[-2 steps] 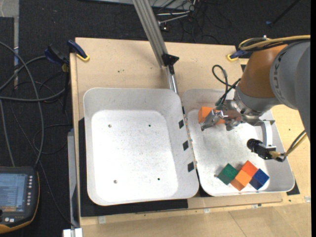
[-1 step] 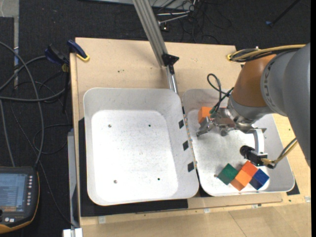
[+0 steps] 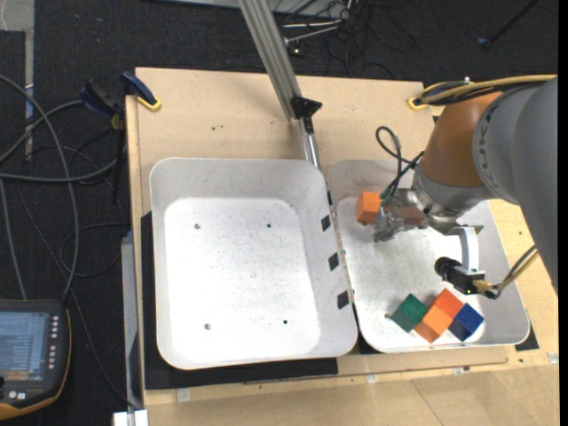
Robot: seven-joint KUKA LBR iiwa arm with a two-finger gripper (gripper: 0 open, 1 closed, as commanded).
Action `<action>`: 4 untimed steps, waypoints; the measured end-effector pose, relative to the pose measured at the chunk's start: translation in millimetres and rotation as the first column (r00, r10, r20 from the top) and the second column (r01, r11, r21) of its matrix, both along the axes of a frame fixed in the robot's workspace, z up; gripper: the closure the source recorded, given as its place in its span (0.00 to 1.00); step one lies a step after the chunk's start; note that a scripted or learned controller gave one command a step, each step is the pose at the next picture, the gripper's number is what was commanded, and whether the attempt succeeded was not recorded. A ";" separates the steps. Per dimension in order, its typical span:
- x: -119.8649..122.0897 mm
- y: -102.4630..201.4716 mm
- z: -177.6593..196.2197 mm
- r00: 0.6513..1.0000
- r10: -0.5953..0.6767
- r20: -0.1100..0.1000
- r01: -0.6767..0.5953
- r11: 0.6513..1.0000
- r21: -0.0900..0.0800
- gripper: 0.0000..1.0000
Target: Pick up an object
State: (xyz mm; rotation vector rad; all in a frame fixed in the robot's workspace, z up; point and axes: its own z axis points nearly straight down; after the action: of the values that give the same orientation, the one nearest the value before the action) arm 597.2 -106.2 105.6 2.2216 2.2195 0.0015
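Hand (image 3: 383, 220) beside orange cube (image 3: 369, 208) in right bin (image 3: 373, 327).

bench (image 3: 222, 105): light wood, holds 2 white bins
left bin (image 3: 177, 238): sits on bench
right bin (image 3: 506, 327): touching left bin's right side, on bench too

I find no readable text, label, brand, number or sign anywhere. The grey handheld control pendant with the orange rim (image 3: 27, 355) at lower left has a lit screen, but whatever is on it is too small and blurred for me to read. The coloured blocks carry no markings I can make out.
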 end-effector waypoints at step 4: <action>-21.0 43.8 153.1 1.000 0.009 -0.002 -0.009 1.000 0.002 1.00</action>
State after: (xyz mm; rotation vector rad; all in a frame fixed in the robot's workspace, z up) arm 576.2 -62.4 258.6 2.2142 2.2310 0.0011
